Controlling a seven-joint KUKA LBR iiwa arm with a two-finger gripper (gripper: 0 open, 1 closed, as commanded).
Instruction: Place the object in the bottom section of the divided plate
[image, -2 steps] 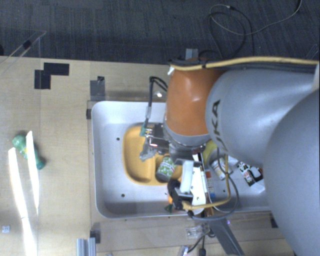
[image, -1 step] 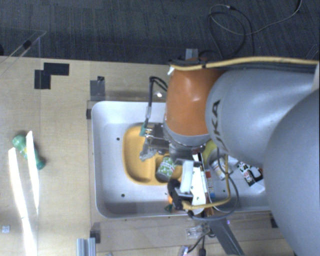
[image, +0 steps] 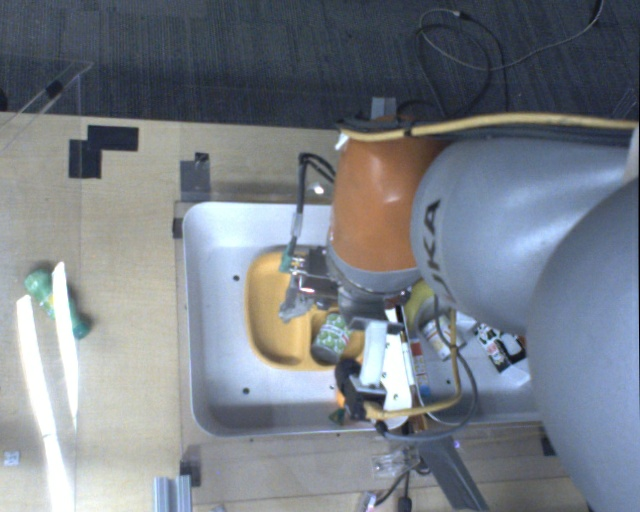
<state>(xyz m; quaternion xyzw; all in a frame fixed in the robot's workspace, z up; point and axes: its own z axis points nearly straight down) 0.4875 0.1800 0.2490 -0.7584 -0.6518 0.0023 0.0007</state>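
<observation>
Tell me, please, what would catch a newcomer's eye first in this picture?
The big grey arm with its orange band dominates the right side, reaching over the white bin. Beneath its wrist lies a yellow divided plate, with a small green-patterned object at the plate's right edge. Far left, a small green item sits on the wooden bench.

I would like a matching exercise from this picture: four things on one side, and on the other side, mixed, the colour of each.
Things:
1. divided plate
2. bin
3. band above the wrist
4. small object left of the bin

Colours:
a. orange
b. green
c. yellow
d. white

Pairs: 1-c, 2-d, 3-a, 4-b
</observation>
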